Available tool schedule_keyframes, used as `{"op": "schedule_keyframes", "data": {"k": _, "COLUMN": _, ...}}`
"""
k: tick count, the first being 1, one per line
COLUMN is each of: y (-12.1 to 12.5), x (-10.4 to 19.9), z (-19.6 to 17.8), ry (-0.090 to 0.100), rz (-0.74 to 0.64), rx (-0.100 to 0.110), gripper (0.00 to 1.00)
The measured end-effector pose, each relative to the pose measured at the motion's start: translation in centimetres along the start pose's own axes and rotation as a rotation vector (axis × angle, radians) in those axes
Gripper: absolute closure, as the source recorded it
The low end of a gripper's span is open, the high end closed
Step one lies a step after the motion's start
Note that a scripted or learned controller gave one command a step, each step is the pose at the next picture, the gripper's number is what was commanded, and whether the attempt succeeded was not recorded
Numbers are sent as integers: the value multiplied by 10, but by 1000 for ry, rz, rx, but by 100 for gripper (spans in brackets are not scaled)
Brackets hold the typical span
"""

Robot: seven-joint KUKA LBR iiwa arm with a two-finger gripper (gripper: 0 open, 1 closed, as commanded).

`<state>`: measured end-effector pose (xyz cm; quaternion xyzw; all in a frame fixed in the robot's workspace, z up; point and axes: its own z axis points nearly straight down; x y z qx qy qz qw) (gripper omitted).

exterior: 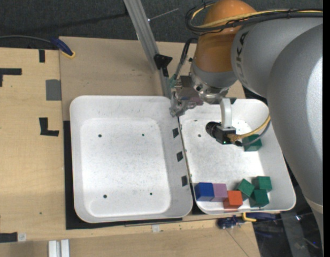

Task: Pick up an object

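My gripper [178,105] hangs over the back left corner of the right bin [207,154], close to the rim shared with the left bin. No object shows under it or in it. A blue block [204,190], a purple block [220,190] and an orange block [234,198] lie along the right bin's front wall. Three green blocks [254,190] cluster just right of them. Another green block [253,143] lies farther back near the right wall, partly under the arm. All blocks sit well away from the gripper.
The left bin [122,159] stands beside the right one on a wooden bench. A slanted metal bar [146,33] runs down from the top toward the gripper. The bulky grey arm [293,90] covers the right bin's back right part.
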<state>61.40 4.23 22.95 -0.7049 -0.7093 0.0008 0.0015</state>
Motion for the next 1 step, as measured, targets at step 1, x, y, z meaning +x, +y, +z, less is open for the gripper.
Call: {"op": "schedule_keyframes", "data": {"k": 1, "y": -7, "x": 50, "z": 10, "ry": 0, "rz": 0, "rx": 0, "gripper": 100}}
